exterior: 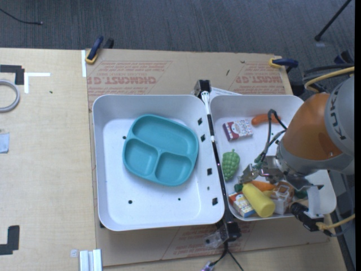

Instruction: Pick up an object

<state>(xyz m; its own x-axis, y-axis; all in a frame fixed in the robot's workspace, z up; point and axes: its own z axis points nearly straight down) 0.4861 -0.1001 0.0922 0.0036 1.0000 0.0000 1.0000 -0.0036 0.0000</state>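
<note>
Arm: the grey arm (316,140) with its orange band reaches in from the right and hangs low over the right bin.
End effector: the end effector (265,174) sits down among the clutter in the near half of the right bin; whether it is open or closed, I cannot tell, and nothing is plainly gripped.
Right bin: the right bin (248,103) is crowded at its near end.
Yellow bottle: a yellow bottle (259,201) lies tilted at the near edge, just below the end effector.
Small carton: a small carton (242,206) lies touching the bottle on its left.
Green toy: a knobbly green toy (230,164) rests by the bin's left wall, just left of the end effector.
Red box: a red and white box (237,130) lies further back, apart from the pile.
Orange piece: an orange piece (260,118) lies at the far end, beside a dark cable.
Left bin: the left bin (113,208) holds a teal divided plate (161,149), flat, toward its far half.
Table: the table (45,168) carries both bins on a sheet of brown cardboard (146,75).
</note>
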